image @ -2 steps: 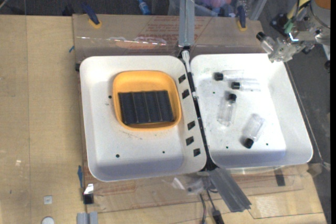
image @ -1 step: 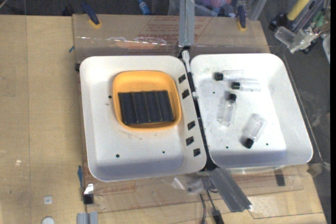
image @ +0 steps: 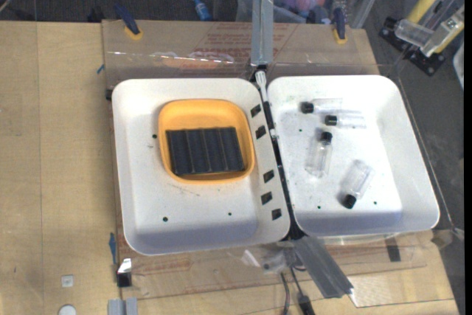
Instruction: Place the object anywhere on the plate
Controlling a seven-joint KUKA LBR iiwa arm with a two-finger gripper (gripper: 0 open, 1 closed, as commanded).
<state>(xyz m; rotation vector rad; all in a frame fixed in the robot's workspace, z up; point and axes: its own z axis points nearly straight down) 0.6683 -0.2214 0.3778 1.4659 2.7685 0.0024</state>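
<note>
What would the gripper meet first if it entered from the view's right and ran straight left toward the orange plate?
Probably the right bin at its outer rim, then the clear black-capped vial lying nearest that side. Travelling higher, it could pass over both; height cannot be judged from this view.

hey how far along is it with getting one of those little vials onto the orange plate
Nothing looks done yet. The orange plate in the left bin carries a dark ribbed block and no vial. Nothing is in hand: four clear vials with black caps lie loose in the right bin. Picking one up, carrying it across and setting it on the plate are all left.
</note>
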